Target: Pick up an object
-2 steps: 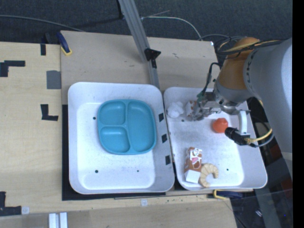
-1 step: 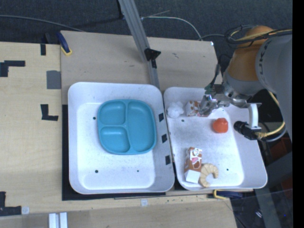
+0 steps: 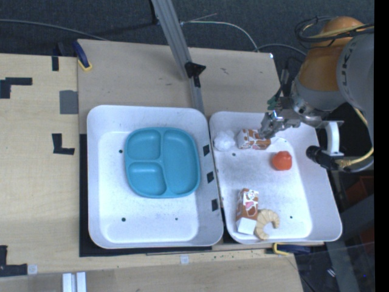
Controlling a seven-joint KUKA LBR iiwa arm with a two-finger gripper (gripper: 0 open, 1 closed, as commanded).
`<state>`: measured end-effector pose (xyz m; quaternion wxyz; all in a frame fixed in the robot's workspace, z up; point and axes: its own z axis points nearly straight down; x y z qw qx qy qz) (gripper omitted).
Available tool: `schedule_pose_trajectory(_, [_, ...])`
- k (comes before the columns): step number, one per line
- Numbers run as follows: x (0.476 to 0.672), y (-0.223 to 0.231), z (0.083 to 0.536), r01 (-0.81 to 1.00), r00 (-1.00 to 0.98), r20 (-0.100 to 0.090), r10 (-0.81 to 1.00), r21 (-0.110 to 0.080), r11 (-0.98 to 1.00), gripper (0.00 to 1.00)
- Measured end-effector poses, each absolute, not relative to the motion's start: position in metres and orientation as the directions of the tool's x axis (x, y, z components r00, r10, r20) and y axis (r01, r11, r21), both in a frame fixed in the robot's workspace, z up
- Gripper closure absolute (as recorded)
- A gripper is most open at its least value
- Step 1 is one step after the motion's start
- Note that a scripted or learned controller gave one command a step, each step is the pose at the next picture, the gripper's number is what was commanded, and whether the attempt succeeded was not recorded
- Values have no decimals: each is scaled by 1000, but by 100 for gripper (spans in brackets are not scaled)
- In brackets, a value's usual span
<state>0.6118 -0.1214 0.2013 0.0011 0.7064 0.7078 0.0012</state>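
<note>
Arm point(image 3: 331, 72): it is being reached in from the right, grey with an orange band, over the far edge of the right bin.
End effector point(image 3: 271, 121): it is being held low at the far side of the right bin, just above one end of the packet. Whether it is apart or together cannot be told, and nothing is seen being clamped in it.
Packet point(image 3: 252, 140): a small brown and white packet is being kept on the floor of the right bin, near its far wall, right under the end effector.
Wad point(image 3: 224, 140): a white crumpled lump is lying just beside the packet, on the side by the left bin.
Ball point(image 3: 281, 160): a red round thing is sitting near the packet, a bit closer to the near side of the bin, apart from it.
Carton point(image 3: 247, 208): a brown and white box is lying at the near side of the right bin.
Croissant point(image 3: 267, 222): it is lying just beside the carton, touching it.
Right bin point(image 3: 316, 181): white and shallow, and all the small things are being held in it.
Left bin point(image 3: 106, 181): white too, right beside the right bin.
Tray point(image 3: 162, 162): a blue tray with three parts is lying flat in the left bin.
Desk point(image 3: 36, 187): both bins are being carried on it.
</note>
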Motion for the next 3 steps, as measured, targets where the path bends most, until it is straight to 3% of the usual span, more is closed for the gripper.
schedule_pose_trajectory(1, [612, -121, 215, 1000, -2, 0, 1000, 0, 2, 100])
schedule_pose_trajectory(3, [596, -10, 219, 1000, -8, 3, 1000, -2, 8, 100])
